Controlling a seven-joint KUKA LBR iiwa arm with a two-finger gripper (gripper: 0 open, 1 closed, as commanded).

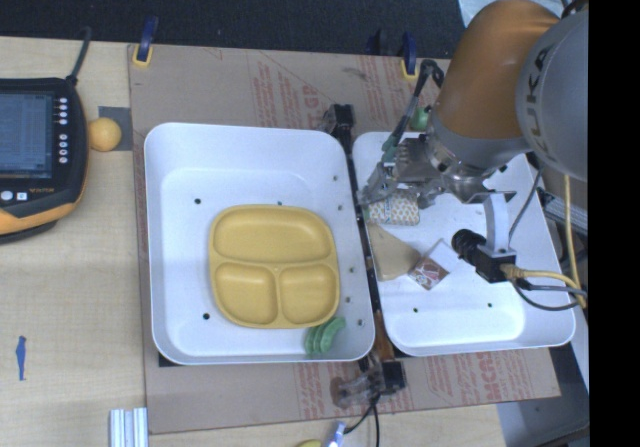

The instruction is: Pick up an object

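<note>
The arm came in from the upper right of the frame, its orange band filling that corner, and the gripper (pixel 398 187) sat low over the upper left part of the right bin (pixel 470 335), close to the wall it shared with the left bin (pixel 170 235). Whether the gripper was clenched or released could not be told; the wrist hardware hid that part.

Just beneath it lay a small patterned white object (pixel 397 212), apparently a soft pouch or cloth piece. Touching its lower edge was a tan flat piece (pixel 392 255), and just right of that a small brown-and-white packet (pixel 430 273). These three clustered in the left half of the right bin.

Judged from their look, all three would be light. The patterned object seemed soft and would likely crumple, so a pinch across its middle seemed best. The tan piece lay flat and would be hard to get under. The packet looked stiff enough to grip by its edges.

In the left bin sat a yellow divided tray (pixel 272 265), broad, rigid and smooth, graspable only at its rim. A small green object (pixel 324 337) rested just below the tray's lower right corner.
</note>
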